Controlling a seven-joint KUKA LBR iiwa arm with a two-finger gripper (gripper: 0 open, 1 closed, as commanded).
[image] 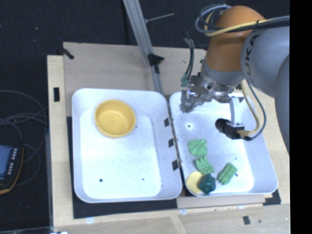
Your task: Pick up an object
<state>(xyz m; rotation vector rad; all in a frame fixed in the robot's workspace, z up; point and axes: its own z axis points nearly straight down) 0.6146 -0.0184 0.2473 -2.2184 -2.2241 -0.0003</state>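
Overhead, the arm (253,43) reaches in from the right, with the gripper (187,103) over the far left corner of the right bin (243,150). Whether it is open cannot be told. Green pieces (197,146) (204,165) (226,173), a yellow piece (193,181) and a dark teal piece (207,184) lie near that bin's front. A yellow bowl (115,118) sits in the left bin (122,169).
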